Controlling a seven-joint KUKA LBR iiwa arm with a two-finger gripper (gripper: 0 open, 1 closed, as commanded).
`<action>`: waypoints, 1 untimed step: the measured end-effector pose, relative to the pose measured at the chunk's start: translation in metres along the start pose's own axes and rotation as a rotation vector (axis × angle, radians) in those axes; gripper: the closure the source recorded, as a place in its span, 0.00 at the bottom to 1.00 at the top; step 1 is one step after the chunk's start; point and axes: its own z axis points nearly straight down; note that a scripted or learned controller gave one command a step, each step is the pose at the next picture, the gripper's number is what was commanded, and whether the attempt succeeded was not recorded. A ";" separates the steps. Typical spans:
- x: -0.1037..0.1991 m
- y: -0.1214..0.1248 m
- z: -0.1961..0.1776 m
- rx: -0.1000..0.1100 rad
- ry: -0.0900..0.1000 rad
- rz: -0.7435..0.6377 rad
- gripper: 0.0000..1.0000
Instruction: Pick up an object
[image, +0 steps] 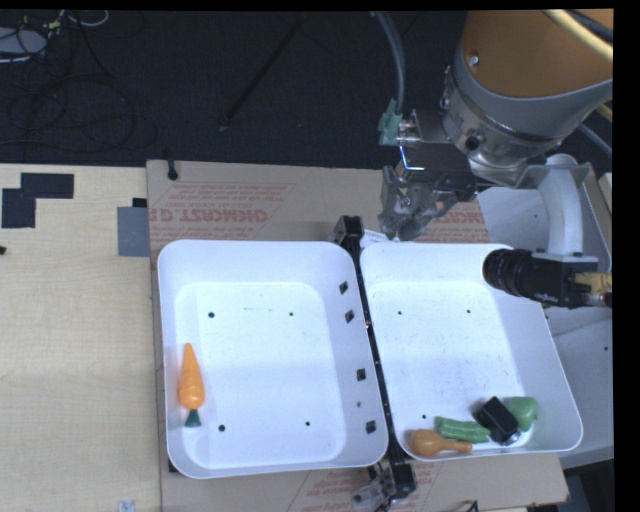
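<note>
The tool (405, 215), whose opening I cannot tell, hangs above the right bin's (560, 400) far rim, well apart from the carrot (190, 378) by the left bin's (170, 300) wall, where a descent risks striking plastic.

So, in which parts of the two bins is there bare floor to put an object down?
The left bin is bare except for the orange carrot by its left wall. The right bin is bare across its far and middle floor. Its near corner is crowded: orange pear-shaped toy, green pod, black block, green piece.
</note>
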 end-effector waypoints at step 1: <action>-0.062 -0.017 0.000 -0.001 0.000 0.004 1.00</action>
